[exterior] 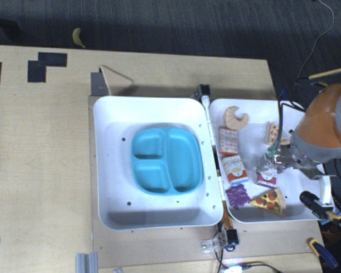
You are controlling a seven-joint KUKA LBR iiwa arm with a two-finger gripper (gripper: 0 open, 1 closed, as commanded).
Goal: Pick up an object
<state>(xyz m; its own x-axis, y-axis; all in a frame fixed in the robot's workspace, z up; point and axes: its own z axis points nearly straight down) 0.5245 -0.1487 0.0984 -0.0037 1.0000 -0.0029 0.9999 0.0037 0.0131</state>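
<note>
Gripper (271,162) low in right bin (247,216), spread unclear; small red packet (266,180) just below it, pizza-slice toy (268,200) beyond, perhaps target.

What I can't make out from up here

The arm (329,124) runs off the right edge, so I see just its orange band and grey wrist; the gripper (271,162) is a blurred, glinting tangle low in the right bin (256,108), and I can't tell how it stands or whether it touches anything. A small red-and-white packet (266,180) lies partly under it, print unreadable. The wrist covers the bin's right wall and part of its floor. The two printed cards (228,141) by the divider are too small to read. A cracker-like piece (272,132) near the cable is half hidden. Yellow and blue bits (321,250) at the lower right corner are cut off.
</note>
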